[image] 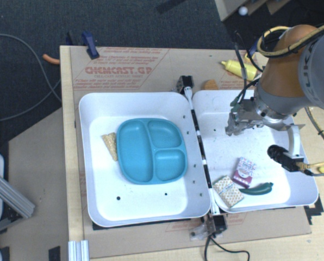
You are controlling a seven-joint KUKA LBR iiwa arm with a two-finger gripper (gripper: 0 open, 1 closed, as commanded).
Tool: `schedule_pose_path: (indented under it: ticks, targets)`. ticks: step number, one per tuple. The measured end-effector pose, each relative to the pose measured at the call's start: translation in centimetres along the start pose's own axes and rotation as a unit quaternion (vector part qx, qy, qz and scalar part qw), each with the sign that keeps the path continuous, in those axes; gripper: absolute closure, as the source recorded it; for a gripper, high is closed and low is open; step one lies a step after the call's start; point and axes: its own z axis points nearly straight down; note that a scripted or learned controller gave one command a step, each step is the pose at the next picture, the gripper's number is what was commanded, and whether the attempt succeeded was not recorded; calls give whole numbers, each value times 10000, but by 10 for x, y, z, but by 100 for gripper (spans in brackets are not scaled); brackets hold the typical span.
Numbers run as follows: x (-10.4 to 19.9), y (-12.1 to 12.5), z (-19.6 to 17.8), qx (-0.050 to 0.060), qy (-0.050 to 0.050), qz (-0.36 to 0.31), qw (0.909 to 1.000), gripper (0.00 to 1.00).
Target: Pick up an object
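My gripper [234, 125] hangs over the upper middle of the right bin [213, 105], above bare white floor. Nothing shows between its fingers. Well below it, near the bin's front, lie a small pink and white packet [244, 171], a green pepper-like piece [257, 188] and a checkered tan packet [228, 191] at the front left corner. In the left bin [91, 145] sits a teal divided plate [151, 149], with a tan cracker-like piece [110, 144] against its left side.
A black divider rail [197, 140] runs between the bins. On the cardboard behind the right bin lie a yellow object [237, 67] and a small brown one [210, 84]. A blue clip [89, 44] sits at the board's far left corner.
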Motion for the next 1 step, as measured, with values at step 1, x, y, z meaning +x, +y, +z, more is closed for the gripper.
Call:
schedule_pose_path:
  ticks: [1]
  targets:
    - [-1, -1, 1, 11, -5, 1, 10000, 0]
